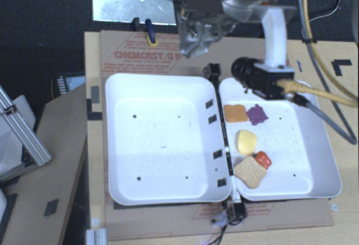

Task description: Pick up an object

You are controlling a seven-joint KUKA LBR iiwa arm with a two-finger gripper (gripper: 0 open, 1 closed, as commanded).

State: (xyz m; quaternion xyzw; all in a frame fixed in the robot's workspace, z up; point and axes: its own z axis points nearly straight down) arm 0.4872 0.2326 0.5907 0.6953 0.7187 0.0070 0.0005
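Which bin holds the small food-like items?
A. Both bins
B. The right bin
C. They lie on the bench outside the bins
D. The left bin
B: the orange square, purple piece, yellow piece, red piece and tan cracker all lie in the right bin.

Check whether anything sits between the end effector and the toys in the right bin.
Nothing visible blocks it. The end effector hangs above the bench behind the bins. The orange square, purple piece, yellow piece, red piece and cracker lie uncovered along the right bin's left side.
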